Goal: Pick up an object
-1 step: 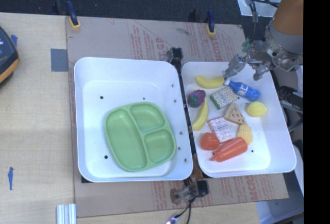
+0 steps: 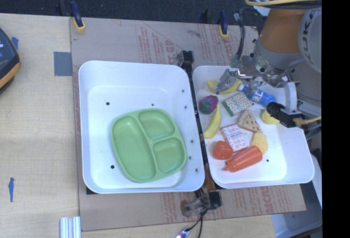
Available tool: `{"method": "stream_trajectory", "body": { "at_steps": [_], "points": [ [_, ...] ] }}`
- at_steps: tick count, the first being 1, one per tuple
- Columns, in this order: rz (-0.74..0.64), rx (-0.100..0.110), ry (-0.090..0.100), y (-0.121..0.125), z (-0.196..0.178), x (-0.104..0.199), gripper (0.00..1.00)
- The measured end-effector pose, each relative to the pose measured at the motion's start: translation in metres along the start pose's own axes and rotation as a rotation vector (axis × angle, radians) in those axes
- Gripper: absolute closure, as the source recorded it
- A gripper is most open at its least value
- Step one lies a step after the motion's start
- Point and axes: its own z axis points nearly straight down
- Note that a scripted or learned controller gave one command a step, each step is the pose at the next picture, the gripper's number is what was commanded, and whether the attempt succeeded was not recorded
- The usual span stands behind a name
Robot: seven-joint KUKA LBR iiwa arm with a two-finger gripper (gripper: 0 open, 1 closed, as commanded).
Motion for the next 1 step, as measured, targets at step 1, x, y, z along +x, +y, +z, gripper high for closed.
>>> {"method": "stream_trajectory", "body": {
  "at_steps": [1],
  "points": [
    [0.002,-0.016,0.000,0.0007,0.0889,-0.0161,0.00]
  ]
}}
